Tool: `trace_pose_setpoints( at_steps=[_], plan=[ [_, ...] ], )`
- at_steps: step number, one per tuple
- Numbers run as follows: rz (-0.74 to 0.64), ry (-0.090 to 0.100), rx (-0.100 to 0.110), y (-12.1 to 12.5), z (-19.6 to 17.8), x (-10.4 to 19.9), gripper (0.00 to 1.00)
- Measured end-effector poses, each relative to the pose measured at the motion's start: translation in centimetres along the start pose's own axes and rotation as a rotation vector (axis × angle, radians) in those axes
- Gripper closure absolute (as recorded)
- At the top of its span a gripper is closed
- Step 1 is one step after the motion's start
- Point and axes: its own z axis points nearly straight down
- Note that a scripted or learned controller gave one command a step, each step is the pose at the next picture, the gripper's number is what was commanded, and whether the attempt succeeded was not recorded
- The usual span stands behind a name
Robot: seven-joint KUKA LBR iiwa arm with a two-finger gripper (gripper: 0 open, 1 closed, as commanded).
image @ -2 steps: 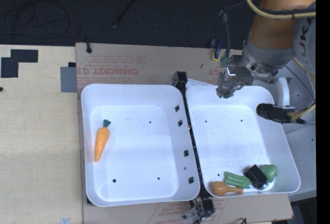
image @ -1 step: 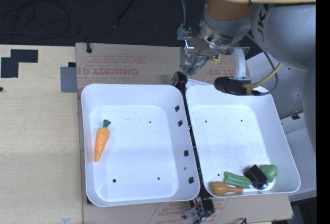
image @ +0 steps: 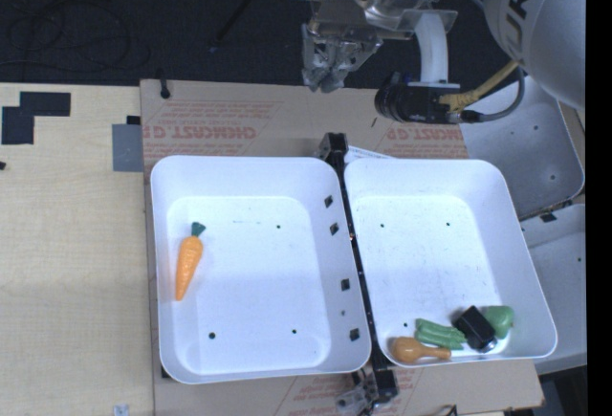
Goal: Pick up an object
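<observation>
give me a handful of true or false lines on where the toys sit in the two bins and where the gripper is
1. The carrot lies in the left bin. True.
2. The carrot lies by the divider between the bins. False: it is near the left bin's outer wall, far from the divider.
3. The black block sits in the near corner of the right bin. True.
4. The gripper is down among the toys in the right bin. False: it hangs above the far edge of the bench, beyond both bins.
5. A green pea pod lies beside the black block. True.
</observation>
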Motion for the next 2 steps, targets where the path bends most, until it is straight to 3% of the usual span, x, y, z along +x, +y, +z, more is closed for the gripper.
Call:
trace_pose_setpoints(
  at_steps=[1, 2],
  plan=[
    [0.019, -0.010, 0.028, 0.7, 12.4, -9.0, 1.00],
    [0.002, -0.004, 0.019, 0.1, 13.5, 2.2, 1.00]
  ],
)
